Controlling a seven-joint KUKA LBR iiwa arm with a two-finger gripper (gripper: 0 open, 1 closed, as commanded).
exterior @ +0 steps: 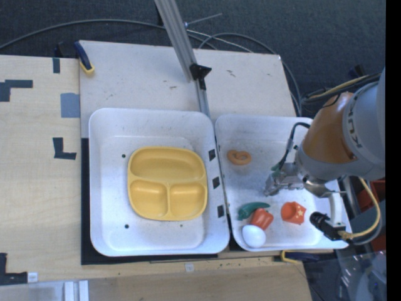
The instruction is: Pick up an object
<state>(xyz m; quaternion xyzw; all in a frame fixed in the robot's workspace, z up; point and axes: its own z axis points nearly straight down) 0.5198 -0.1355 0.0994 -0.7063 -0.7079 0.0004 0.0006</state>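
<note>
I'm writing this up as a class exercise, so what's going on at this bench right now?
A grey and orange robot arm reaches in over the right bin, its pincer low above the bin floor. Nothing shows between its fingers. An orange ring, a green piece, a red piece, a white egg and an orange block lie there. The left bin holds a yellow divided plate.

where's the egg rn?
The white egg lies in the right bin, at its near-left corner by the rim, touching or almost touching the red-and-green toy just behind it.
</note>
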